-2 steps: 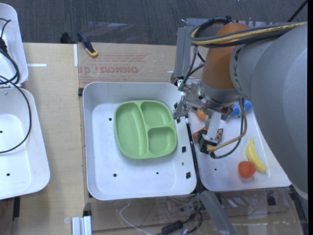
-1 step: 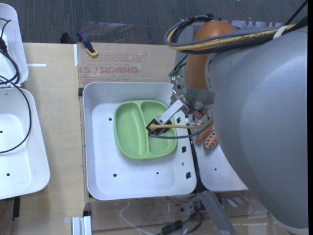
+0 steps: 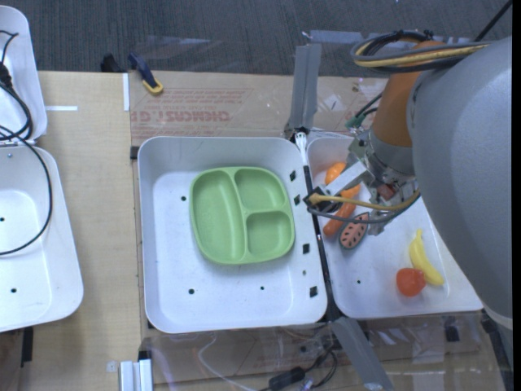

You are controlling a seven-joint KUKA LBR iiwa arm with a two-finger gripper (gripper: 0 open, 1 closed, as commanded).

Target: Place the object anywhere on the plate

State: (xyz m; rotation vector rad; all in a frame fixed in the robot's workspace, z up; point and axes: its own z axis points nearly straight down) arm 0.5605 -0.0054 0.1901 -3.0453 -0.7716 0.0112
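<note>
While the tool (image 3: 368,210) hangs low in the right bin (image 3: 383,287) over the carrot pieces (image 3: 338,217), can't tell its state. Plate (image 3: 242,214) sits in the left bin (image 3: 163,243), nothing on it. Banana (image 3: 424,257) and tomato (image 3: 410,281) lie near the front. My guess: light, stiff, slick plastic food. Pinch a carrot across its narrow middle.

The arm (image 3: 464,137) is cut off by the top and right edges and hides much of the right bin (image 3: 383,292). The gripper (image 3: 368,194) sits among cables; finger position cannot be determined. An orange item (image 3: 334,172) at the bin's far left is partly covered, identity unclear. A white tub (image 3: 24,243) at far left is cut by the edge.
</note>
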